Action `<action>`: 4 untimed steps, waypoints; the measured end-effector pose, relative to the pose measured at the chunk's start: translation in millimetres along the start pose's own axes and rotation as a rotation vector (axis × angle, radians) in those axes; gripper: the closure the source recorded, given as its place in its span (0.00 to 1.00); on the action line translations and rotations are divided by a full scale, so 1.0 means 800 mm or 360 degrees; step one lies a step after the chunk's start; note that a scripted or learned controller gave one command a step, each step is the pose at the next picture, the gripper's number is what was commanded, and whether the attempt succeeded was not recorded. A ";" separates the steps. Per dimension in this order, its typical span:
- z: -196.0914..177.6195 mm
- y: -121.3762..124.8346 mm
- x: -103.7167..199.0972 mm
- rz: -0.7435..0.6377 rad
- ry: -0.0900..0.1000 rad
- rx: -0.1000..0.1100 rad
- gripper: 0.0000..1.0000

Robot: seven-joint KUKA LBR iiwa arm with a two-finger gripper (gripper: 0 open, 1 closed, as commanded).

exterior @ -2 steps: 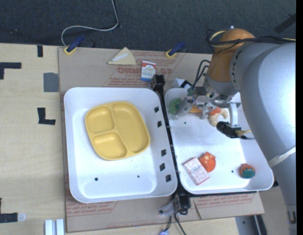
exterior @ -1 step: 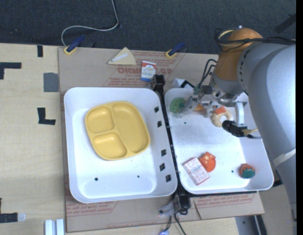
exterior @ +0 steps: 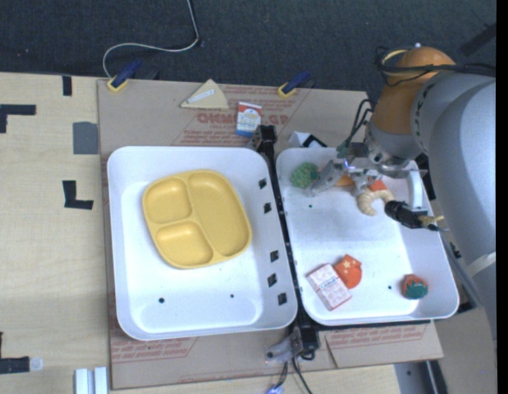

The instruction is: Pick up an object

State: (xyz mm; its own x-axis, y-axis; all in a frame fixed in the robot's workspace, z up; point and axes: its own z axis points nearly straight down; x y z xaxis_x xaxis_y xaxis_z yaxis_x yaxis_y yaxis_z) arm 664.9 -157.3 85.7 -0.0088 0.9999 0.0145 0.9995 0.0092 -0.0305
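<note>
Gripper low beside green toy in right bin; finger state unclear. Centre over it, then close.

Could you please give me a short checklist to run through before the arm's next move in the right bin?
1. Gripper over the right bin, near its far edge: ok.
2. Green object just beside the gripper, within reach: ok.
3. Something held between the gripper's parts: cannot tell.
4. Red-and-white carton and orange object lie touching, so picking one alone is hard: not ok.
5. Small red-and-green object lies apart near the bin's corner: ok.
6. Yellow divided plate sits in the left bin, out of the way: ok.
</note>
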 end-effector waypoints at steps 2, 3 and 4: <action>-0.022 -0.026 -0.035 0.0011 -0.0038 -0.0078 0.00; 0.003 -0.073 0.066 0.0010 -0.0020 -0.0049 0.00; -0.009 -0.073 0.064 0.0010 -0.0026 -0.0053 1.00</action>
State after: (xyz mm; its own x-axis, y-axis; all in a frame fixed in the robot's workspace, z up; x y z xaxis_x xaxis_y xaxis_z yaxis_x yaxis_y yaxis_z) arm 606.1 -106.5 95.5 -0.0025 1.0000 -0.0018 1.0000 0.0025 0.0027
